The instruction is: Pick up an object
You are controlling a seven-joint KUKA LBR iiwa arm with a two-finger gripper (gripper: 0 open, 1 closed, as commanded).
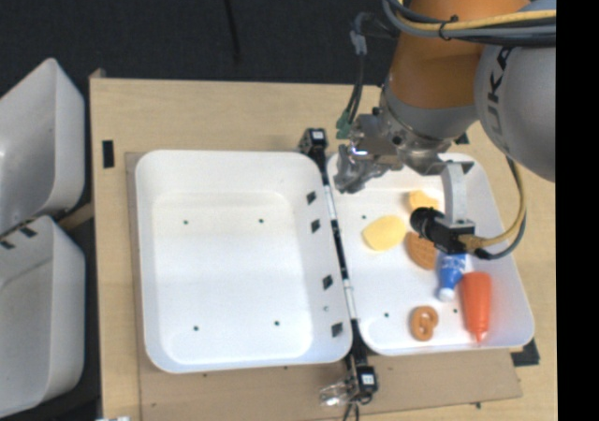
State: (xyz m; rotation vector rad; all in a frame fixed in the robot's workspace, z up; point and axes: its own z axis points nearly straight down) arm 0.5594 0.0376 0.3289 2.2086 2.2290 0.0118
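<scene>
1. Gripper (350, 169) seen low over right bin (496, 330), far-left corner, just beside divider betw. bins.
2. Finger state: cannot tell, tips blurred against the white.
3. Nearest candidate was yellow piece (383, 232), lying near-right of gripper, close but apart; long axis roughly left-right, slightly tilted.
4. Other items further right/near: orange carrot (476, 304), blue-white bottle (450, 275), small pretzel (423, 322).
5. Judged next move: short shift toward near-right, then descent.
</scene>
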